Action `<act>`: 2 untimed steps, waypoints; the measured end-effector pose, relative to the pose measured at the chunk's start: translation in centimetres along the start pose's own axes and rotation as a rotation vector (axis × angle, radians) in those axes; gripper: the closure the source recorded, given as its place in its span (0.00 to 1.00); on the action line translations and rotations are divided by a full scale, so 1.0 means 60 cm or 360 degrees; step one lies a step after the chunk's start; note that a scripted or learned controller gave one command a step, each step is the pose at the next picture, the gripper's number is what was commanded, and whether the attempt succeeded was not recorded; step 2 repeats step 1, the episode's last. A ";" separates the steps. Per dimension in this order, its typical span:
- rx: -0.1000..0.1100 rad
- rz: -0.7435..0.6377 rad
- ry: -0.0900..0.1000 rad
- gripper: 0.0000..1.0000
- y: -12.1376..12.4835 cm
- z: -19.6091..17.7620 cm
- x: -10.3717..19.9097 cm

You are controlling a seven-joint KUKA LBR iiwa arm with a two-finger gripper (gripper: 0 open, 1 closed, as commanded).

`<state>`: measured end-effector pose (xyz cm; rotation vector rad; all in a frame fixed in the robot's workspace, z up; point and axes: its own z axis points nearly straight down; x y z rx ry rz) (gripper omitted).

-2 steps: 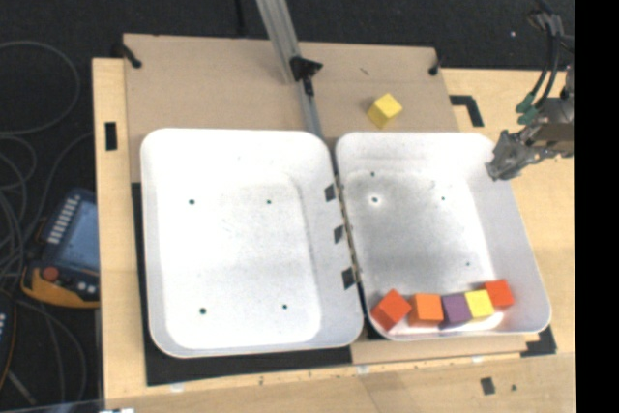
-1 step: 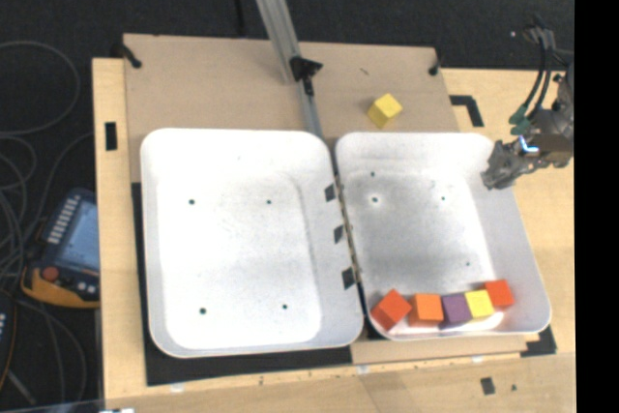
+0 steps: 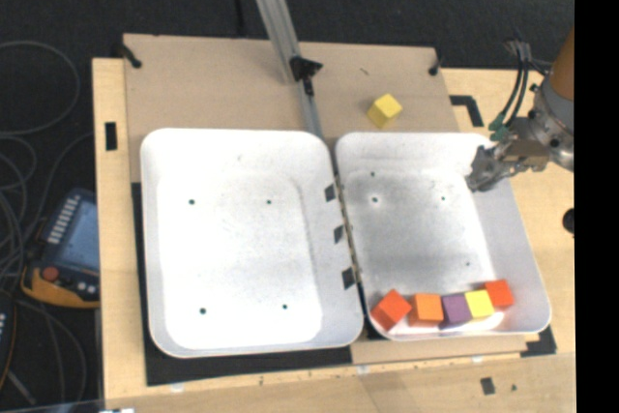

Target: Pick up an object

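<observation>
Bins sit side by side on the worktop [image 3: 406, 73], two shallow white trays touching along their inner edges. The left bin [image 3: 155, 208] shows bare floor with a few small dark dots. The right bin [image 3: 508, 237] holds five small blocks lined up along its near wall: an orange-red block [image 3: 392, 308] at the left end of the row, turned a little, then an orange block [image 3: 427, 307], a purple block [image 3: 455, 308], a yellow block [image 3: 480, 304] and a red block [image 3: 499, 293] at the right end, each touching or just beside its neighbour. The remaining floor of that bin is bare apart from some small dots.

A separate yellow cube [image 3: 384, 109] lies outside the bins, on the worktop just beyond the far edge of the right bin.

The hand [image 3: 481, 174] hangs over the far right corner of the right bin, well apart from the row of blocks; whether it is spread or pressed together I cannot tell, and nothing can be seen between its tips.

A slanted metal rail [image 3: 276, 5] runs from the far side down to the gap between the bins. No writing or label can be read anywhere.
</observation>
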<state>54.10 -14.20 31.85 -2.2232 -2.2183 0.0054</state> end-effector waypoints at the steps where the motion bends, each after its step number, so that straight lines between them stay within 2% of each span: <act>1: -0.0002 0.0000 0.0000 1.00 0.001 0.058 -0.025; 2: -0.0002 0.0000 0.0000 1.00 0.001 0.058 -0.025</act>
